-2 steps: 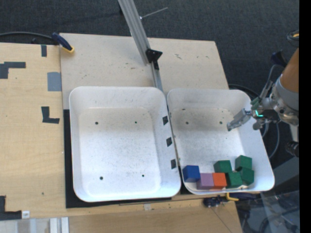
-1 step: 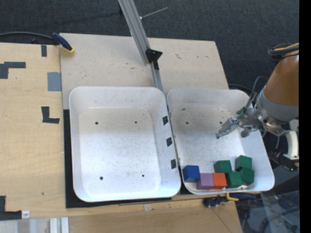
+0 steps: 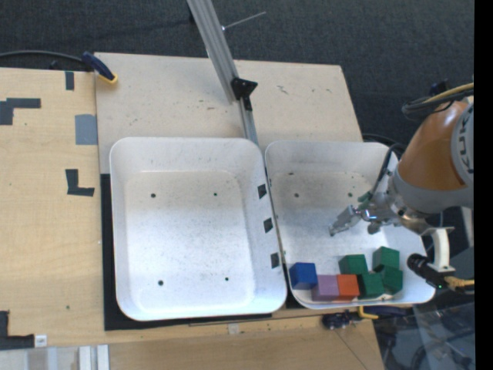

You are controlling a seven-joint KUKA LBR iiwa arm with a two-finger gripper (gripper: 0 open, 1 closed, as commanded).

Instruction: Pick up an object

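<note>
Several small blocks lie along the near edge of the right bin (image 3: 323,160): a blue block (image 3: 303,274), a purple block (image 3: 328,286), an orange block (image 3: 348,285) and green blocks (image 3: 380,272) clustered at the near right corner. My gripper (image 3: 344,220) hangs over the middle of the right bin, above and a little left of the green blocks. Its fingers are spread apart with nothing between them. The arm comes in from the right, its orange band over the bin's right rim.
The left bin (image 3: 189,226) stands beside the right one, sharing a raised divider. A slanted metal rail (image 3: 219,48) runs from the top of the view down to the bins' junction. A blue and yellow clamp (image 3: 100,66) lies on the bench at far left.
</note>
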